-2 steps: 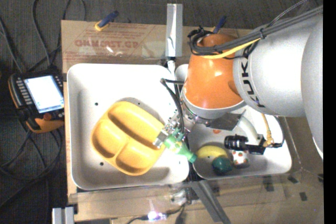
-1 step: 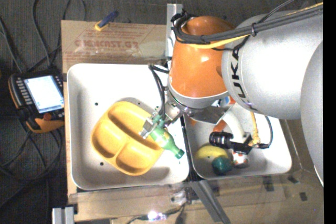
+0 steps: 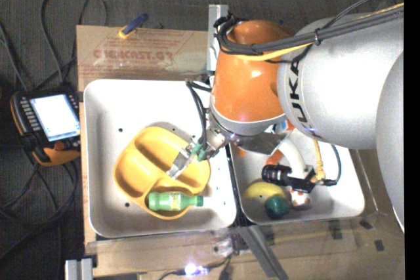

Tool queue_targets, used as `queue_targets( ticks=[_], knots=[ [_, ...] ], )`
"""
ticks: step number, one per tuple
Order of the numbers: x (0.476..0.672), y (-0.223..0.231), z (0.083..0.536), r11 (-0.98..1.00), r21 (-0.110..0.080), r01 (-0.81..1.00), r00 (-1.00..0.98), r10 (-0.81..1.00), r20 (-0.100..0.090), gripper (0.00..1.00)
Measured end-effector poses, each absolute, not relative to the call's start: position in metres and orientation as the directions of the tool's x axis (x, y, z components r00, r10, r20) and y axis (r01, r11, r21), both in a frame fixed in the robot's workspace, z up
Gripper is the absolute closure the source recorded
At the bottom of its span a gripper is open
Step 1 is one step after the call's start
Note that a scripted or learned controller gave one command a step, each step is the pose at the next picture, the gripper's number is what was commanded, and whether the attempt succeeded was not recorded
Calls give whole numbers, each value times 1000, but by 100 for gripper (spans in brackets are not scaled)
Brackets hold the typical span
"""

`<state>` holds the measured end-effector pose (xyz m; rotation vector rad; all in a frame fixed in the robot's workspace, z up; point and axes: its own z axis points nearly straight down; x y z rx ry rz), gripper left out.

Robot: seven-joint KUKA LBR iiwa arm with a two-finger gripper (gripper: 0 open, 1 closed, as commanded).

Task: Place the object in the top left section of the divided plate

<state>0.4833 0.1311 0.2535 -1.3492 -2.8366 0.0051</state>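
A yellow divided plate (image 3: 141, 160) lies in the left white bin (image 3: 105, 115). A green bottle (image 3: 173, 200) rests on its side across the plate's near section, its cap pointing right. My gripper (image 3: 180, 165) hangs over the right part of the plate, just above and apart from the bottle. Nothing shows in its grasp. The arm's orange band and grey body cover the strip between the two bins.
In the right bin (image 3: 348, 206) are a yellow fruit-like object (image 3: 261, 191), a dark green round object (image 3: 277, 206) and a small orange and white piece (image 3: 300, 199). A cardboard sheet (image 3: 141, 56) lies behind the left bin, and a handheld screen (image 3: 49, 118) sits at the left.
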Motion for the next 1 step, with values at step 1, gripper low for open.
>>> queue_targets(
  ticks=[1],
  knots=[
    [529, 92, 291, 661, -1, 750, -661, 750, -3, 0]
  ],
)
